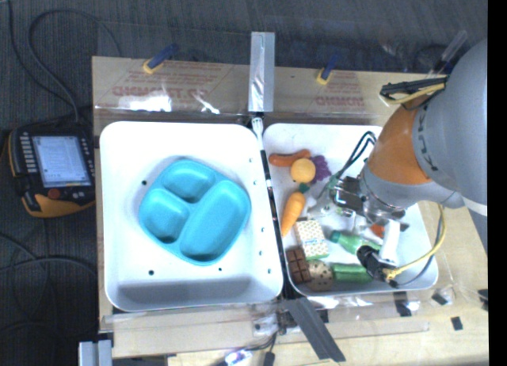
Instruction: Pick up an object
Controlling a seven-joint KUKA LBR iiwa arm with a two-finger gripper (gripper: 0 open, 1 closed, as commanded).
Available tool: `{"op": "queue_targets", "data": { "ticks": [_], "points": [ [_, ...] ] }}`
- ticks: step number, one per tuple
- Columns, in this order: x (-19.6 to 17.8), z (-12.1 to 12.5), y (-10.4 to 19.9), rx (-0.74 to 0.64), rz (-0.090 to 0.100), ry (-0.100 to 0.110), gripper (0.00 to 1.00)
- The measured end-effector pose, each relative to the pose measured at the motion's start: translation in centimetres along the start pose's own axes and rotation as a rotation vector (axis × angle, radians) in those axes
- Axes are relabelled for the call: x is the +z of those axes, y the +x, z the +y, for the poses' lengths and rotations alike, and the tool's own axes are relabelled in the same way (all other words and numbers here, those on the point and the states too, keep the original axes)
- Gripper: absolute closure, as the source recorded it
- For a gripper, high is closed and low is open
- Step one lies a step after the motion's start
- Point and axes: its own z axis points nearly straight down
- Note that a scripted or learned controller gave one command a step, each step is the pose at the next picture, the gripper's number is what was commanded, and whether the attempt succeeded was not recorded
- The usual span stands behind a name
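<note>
My gripper [345, 198] hangs low over the middle of the right bin [424, 277], under the orange band of the arm [400, 158]. Right beside it lie toy foods: an orange carrot [292, 210], a yellow fruit [302, 170], purple grapes [321, 168] and a second small carrot [287, 158] to its left. A dotted white box [311, 238], a brown chocolate bar [297, 264], a green bottle [348, 240] and another green piece [348, 271] sit just below it. The arm hides whatever lies straight beneath the gripper.
The left bin [127, 277] holds a blue divided plate [194, 210]. A raised divider [269, 222] separates the two bins. A yellow cable [420, 260] loops off the arm over the right bin's near corner. A teach pendant [51, 168] lies on the floor at left.
</note>
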Motion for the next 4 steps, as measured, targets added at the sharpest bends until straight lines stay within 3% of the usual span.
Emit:
{"op": "queue_targets", "data": {
  "ticks": [1,2,3,4],
  "points": [
    [0.0,0.0,0.0,0.0,0.0,0.0,0.0],
    [0.9,6.8,2.8,-0.135,-0.001,0.001,0.0],
    [0.1,6.7,2.8,-0.137,-0.005,0.004,1.0],
    [-15.7,6.4,6.6,0.216,-0.004,-0.001,1.0]
  ]
}}
